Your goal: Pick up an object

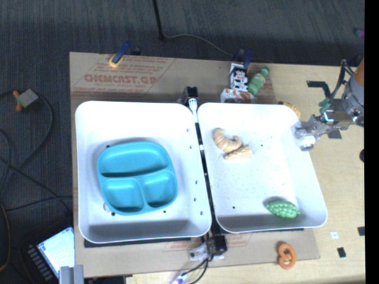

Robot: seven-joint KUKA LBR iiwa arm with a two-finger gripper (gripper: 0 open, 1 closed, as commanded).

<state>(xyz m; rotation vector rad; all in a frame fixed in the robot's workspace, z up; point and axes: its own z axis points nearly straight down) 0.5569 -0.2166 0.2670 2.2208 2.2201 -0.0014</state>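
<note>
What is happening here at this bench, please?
A grey robot arm reaches in from the right, and its gripper is at the right rim of the right bin, with nothing seen in it. That bin holds a tan croissant-like toy and a green bumpy toy. The left bin holds a blue divided plate. Nothing has been picked up yet.

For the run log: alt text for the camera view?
Two white bins side by side: the left bin holds a blue divided tray, the right bin a tan pastry and green grapes. The arm's hand hangs over its right rim.
</note>
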